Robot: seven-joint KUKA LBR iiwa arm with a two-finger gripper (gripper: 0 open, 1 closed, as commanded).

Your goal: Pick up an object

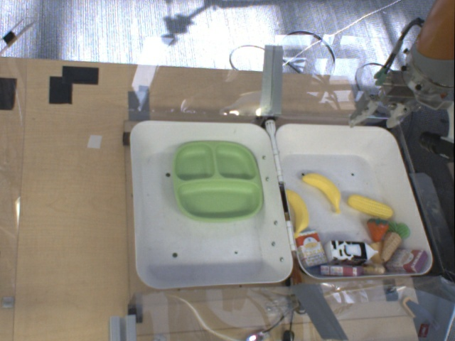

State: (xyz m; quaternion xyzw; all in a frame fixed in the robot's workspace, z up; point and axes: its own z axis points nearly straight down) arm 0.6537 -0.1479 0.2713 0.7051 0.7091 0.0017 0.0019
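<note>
My gripper [375, 112] hangs above the far right corner of the right bin [341, 144], fingers spread open with nothing between them. Below it in that bin lie a yellow banana [323, 189], a second banana [298, 211] against the left wall and a yellow corn cob [370, 206]. Along the near edge sit a carrot [378, 229], a small red-and-white carton [311, 249], a black-and-white milk carton [348, 251], a tan bread piece [389, 246] and a pink box [411, 261].
A green divided plate [217, 180] rests in the left bin [153, 212]. A metal post [272, 80] stands behind the divider between the bins. Cables loop on the bench behind the right bin.
</note>
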